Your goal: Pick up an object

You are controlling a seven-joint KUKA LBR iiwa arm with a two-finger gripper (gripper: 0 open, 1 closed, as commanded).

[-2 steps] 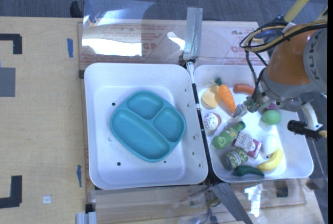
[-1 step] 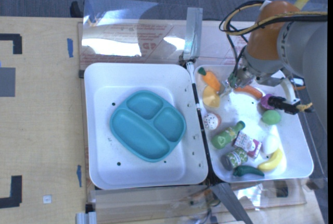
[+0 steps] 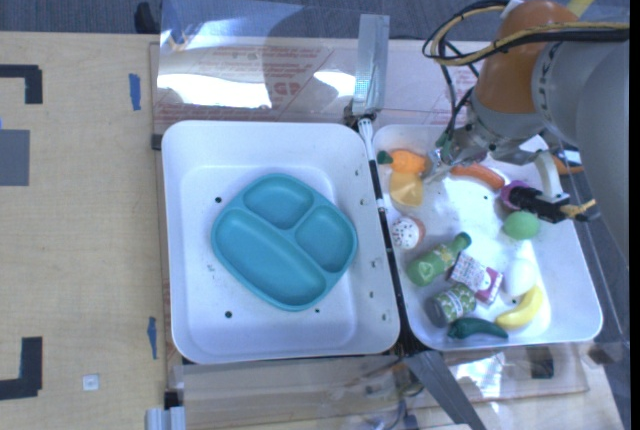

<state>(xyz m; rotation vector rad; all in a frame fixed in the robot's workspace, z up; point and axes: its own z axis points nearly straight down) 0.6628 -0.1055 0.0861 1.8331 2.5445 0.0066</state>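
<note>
Over the right bin (image 3: pixel 585 313), at its eleven o'clock corner, the end effector (image 3: pixel 447 154) hovers beside an orange toy (image 3: pixel 408 161), its grip unreadable, nothing visibly lifted yet.

The grey arm (image 3: pixel 585 78) reaches in from the right edge of the view and bends down over the far end of the right bin (image 3: pixel 585 313). Its orange band (image 3: pixel 515 68) sits just above the wrist, with black and yellow cables looped over it. The gripper (image 3: pixel 447 156) points down and left, low above that bin's far left corner.
</note>
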